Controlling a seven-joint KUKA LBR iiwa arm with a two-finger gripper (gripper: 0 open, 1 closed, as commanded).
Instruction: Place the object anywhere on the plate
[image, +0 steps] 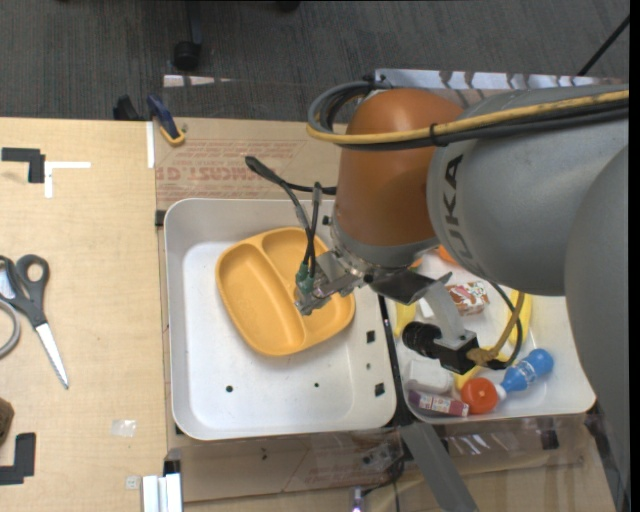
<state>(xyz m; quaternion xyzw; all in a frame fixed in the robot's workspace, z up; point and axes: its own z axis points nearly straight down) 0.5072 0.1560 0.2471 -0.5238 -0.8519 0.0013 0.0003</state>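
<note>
From my remote station I see the claw (312, 290) low over the right part of the yellow divided plastic plate (262, 295), which lies in the left shallow white bin (190, 400). A small dark greenish object (304, 297) sits at the claw tips; I cannot tell whether the tips are clamped on it. I judge it light, small and probably rigid, best pinched across its narrow middle.
</note>
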